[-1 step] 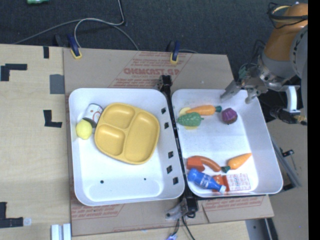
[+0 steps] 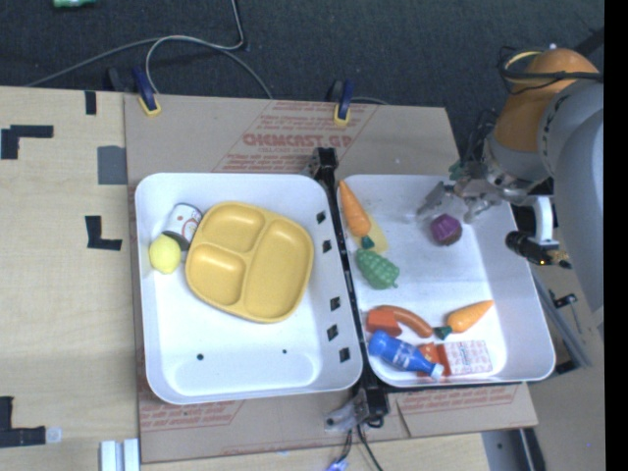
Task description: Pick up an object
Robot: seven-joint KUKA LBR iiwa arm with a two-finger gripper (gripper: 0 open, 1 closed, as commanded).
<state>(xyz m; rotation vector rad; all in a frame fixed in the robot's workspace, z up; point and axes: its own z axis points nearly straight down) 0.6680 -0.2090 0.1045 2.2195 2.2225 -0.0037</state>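
You see the gripper (image 2: pixel 453 204) at the upper right of the right bin (image 2: pixel 520 361), its fingers spread apart and gripping nothing, just above a purple ball (image 2: pixel 445 229) lying on the bin floor. Lower in that bin lie a carrot (image 2: pixel 469 314) and a blue bottle (image 2: pixel 400 354).

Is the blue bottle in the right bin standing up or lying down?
Lying down. The blue bottle rests on its side on the floor of the right bin, near the front edge, its length running across the bin beside the orange sausage.
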